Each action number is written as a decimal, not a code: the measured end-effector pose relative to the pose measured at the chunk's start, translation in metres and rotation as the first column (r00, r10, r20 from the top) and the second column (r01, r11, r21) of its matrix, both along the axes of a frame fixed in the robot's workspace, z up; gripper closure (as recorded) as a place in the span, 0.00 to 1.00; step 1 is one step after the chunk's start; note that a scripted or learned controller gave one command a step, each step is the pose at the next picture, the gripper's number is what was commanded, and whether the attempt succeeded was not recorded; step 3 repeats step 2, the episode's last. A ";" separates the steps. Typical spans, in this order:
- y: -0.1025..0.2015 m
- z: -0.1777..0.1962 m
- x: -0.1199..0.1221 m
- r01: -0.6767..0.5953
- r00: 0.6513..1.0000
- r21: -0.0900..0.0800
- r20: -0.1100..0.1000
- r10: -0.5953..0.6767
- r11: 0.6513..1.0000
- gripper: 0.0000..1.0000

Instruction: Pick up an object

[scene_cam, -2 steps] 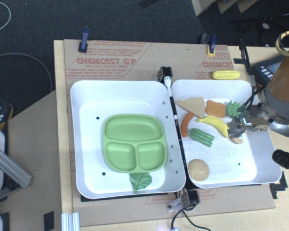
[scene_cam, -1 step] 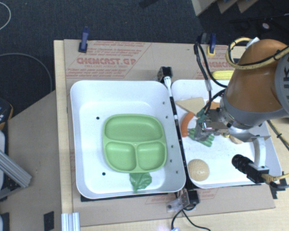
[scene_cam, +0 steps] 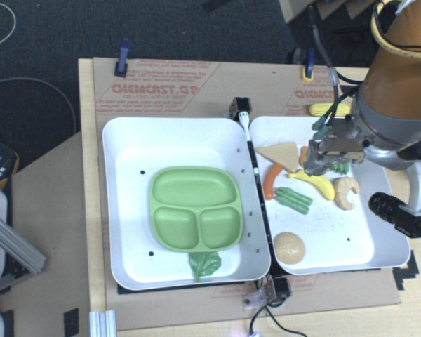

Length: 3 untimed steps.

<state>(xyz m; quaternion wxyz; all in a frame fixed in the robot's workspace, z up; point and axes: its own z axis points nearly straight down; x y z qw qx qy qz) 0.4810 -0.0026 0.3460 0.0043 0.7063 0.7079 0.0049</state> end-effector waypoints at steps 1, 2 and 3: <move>0.040 0.041 -0.001 -0.003 1.000 0.001 -0.008 0.003 1.000 1.00; 0.090 0.060 -0.001 -0.003 1.000 0.001 -0.010 0.003 1.000 1.00; 0.090 0.060 -0.001 -0.003 1.000 0.001 -0.010 0.003 1.000 1.00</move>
